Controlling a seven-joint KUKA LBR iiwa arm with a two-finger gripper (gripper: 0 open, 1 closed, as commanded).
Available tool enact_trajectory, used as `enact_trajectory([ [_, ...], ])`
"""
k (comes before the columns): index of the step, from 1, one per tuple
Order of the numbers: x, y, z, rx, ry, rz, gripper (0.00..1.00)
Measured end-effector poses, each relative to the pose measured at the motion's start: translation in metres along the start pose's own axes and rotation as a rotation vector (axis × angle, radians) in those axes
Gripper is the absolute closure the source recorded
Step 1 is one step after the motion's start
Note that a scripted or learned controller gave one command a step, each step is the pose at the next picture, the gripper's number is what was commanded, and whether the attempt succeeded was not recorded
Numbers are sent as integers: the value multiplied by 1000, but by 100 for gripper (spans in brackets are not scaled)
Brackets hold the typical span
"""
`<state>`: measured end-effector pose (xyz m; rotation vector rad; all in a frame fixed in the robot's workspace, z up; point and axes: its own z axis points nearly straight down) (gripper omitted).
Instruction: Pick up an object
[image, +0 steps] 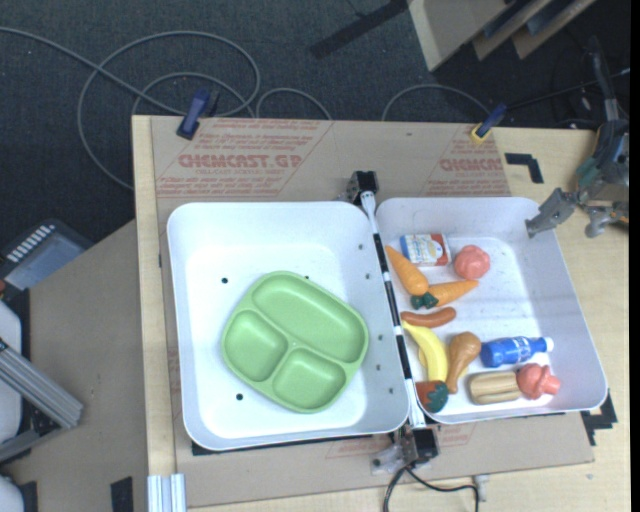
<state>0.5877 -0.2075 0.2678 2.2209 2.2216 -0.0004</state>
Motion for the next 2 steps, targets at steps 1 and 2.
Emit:
enact_trajectory([
  [1, 27, 69, 108, 1, 1, -1, 0],
  [2, 50, 55, 179, -6, -1, -1, 0],
])
